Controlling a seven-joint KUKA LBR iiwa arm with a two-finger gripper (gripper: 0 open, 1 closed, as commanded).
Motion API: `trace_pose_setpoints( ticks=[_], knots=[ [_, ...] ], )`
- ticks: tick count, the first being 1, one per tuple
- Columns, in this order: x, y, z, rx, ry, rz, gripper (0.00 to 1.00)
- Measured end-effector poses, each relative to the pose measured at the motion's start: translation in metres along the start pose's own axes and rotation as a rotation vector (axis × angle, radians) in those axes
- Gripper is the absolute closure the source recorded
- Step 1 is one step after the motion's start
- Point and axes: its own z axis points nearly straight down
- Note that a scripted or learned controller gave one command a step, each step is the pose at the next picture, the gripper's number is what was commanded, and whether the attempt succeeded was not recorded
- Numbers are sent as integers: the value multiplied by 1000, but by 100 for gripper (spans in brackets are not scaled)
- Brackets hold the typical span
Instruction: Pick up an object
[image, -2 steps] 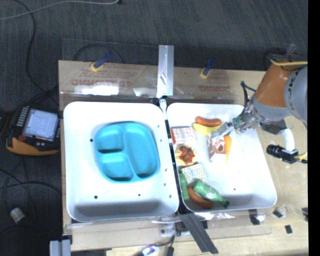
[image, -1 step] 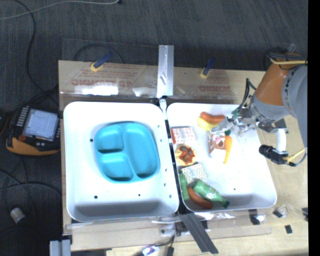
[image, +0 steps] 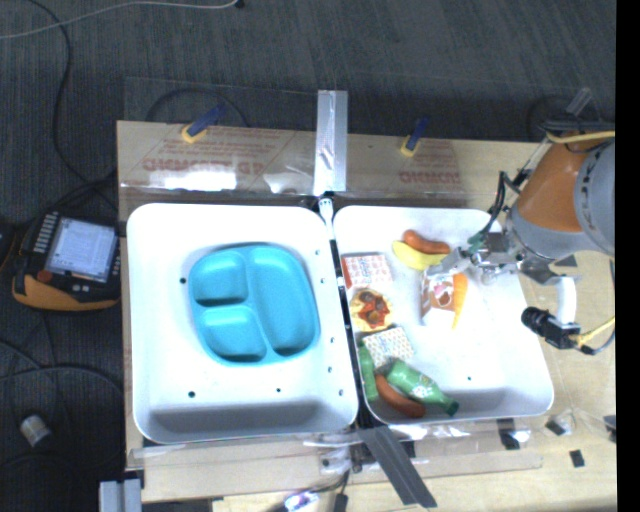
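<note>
a: step in hand?

b: looks like the approach, with nothing lifted yet. gripper low over the upper right part of the right bin, arm reaching in from the right edge of the frame.

a: state of the end effector?

b: cannot tell. too small and cluttered at the tip to judge wide or narrow, and nothing seen held there.

a: likeliest target?

b: probably the carrot, just below and left of the tip, lying partly on a small packet. possibly the banana instead, just left of the tip, with a sausage touching its upper side.

a: orientation of the carrot?

b: long axis near vertical in the frame, thick end up toward the tip, thin end pointing down and slightly left. banana by contrast lying mostly left to right.

a: next move?

b: for the carrot, a short shift down-frame, jaws set across the narrow width, then a straight descent and close. risk of catching the packet along with it.

a: anything else nearby?

b: green bottle lower centre of the same bin, on a slant, well apart from the tip. blue tray in the left bin, untouched.
</note>
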Motion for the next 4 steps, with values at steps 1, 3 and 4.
trace_pose_setpoints(
  ticks=[1, 3, 4],
  knots=[
    [4, 13, 2, 25, 2, 106, 0],
    [3, 16, 3, 25, 6, 128, 0],
    [3, 10, 2, 5, 1, 110, 0]
  ],
)
